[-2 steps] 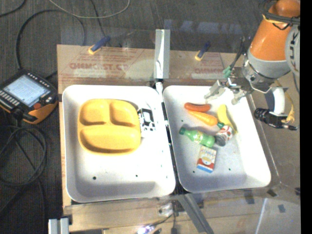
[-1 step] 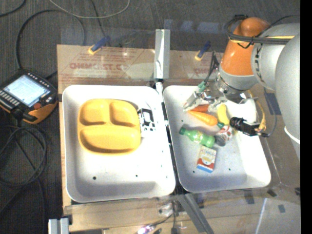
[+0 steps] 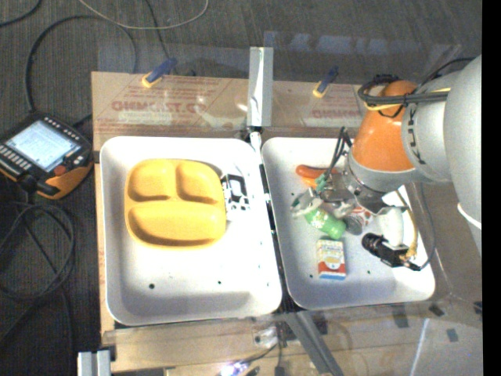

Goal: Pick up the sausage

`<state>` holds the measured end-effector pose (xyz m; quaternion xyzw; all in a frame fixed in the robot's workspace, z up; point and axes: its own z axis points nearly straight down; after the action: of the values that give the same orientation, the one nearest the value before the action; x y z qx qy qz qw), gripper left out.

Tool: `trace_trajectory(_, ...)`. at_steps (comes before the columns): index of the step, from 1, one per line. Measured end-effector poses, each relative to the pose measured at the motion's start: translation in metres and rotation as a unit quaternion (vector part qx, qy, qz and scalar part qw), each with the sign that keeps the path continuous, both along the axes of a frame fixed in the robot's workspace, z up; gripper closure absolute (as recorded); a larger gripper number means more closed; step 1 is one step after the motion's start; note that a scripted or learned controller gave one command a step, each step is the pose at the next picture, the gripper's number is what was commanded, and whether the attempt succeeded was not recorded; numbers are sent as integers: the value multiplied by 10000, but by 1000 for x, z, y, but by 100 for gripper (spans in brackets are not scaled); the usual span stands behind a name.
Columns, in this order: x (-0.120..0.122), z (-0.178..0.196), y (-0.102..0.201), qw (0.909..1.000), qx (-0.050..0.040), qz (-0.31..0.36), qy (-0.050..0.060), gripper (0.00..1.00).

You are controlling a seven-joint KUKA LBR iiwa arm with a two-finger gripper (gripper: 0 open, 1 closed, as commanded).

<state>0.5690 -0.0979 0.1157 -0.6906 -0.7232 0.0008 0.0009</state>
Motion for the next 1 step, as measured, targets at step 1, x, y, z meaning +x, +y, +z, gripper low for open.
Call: trace_trajectory(1, -47, -24, 3, 9944, -4, -1054, -115, 0)
